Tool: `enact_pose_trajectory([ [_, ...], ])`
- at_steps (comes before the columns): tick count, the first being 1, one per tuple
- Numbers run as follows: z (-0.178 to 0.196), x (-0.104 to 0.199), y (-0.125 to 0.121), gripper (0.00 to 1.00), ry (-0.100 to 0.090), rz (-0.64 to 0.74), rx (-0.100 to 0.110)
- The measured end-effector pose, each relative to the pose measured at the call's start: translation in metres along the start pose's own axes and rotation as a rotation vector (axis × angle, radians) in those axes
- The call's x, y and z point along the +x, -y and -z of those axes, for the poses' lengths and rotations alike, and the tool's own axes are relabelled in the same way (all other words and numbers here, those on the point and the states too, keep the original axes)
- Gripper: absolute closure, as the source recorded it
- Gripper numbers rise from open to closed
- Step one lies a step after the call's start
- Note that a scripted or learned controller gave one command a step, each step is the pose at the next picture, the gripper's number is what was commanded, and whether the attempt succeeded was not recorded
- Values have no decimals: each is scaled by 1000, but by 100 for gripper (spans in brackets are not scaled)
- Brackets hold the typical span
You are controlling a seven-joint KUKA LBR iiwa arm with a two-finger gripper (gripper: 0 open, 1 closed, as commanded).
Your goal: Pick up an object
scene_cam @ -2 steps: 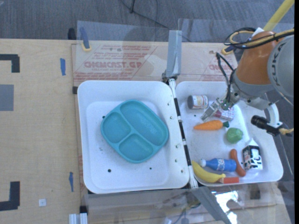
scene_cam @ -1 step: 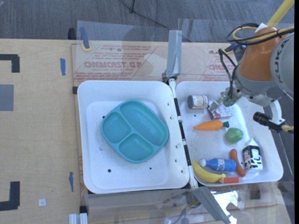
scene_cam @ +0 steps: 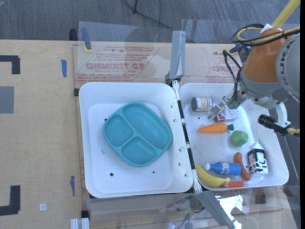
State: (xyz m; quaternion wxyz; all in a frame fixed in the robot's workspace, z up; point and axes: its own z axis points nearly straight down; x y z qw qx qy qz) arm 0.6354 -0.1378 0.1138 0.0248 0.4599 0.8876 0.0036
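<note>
— Where is the gripper (scene_cam: 220,109)?
— Low in the right bin (scene_cam: 281,175), near its twelve o'clock edge; whether its jaws are open or closed is unclear.
— The nearest object?
— A carrot (scene_cam: 214,128), at six o'clock, just beside.

In the left bin (scene_cam: 95,175) the blue divided plate (scene_cam: 137,133) takes the middle; you have bare floor only along its rim. The right bin (scene_cam: 281,175) is crowded: a small jar (scene_cam: 202,104) and the gripper (scene_cam: 224,108) at upper centre, a carrot (scene_cam: 213,128) just below, a green ball (scene_cam: 239,138) to the right, and a banana (scene_cam: 212,177), bottle (scene_cam: 225,168) and black-and-white carton (scene_cam: 257,160) along the bottom. Your open patch lies at centre left, between carrot and bottle.
</note>
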Motion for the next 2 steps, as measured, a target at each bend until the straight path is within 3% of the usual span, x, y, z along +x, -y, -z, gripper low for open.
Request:
enact_pose_trajectory([
  [1,-27,-22,-20,0,-48,58,38],
  [2,-20,-21,-19,100,-50,62,45],
])
